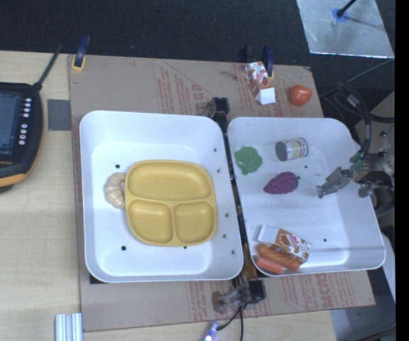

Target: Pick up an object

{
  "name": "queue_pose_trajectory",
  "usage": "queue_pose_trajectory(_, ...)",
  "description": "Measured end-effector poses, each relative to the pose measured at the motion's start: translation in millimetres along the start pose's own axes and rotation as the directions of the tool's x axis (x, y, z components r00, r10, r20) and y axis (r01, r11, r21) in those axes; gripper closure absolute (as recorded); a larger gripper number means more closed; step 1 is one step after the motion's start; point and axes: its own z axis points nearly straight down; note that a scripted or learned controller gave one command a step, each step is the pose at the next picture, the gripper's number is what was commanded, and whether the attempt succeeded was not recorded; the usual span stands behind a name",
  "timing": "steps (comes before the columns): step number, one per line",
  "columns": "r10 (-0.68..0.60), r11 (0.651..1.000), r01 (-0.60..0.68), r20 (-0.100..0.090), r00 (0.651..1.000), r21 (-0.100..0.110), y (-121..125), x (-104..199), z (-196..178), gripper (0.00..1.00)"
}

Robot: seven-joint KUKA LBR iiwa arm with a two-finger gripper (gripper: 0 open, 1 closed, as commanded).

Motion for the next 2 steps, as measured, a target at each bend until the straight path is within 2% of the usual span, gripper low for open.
queue_pose_trajectory(1, -0.001, 1.000, 0.001, 0.000, 1.000, 0.000, 69, 40, 136, 0.00)
queue_pose_trajectory(2, 0.000, 1.000, 0.000, 0.000, 1.000, -0.002, 145, 24, 135, 0.00)
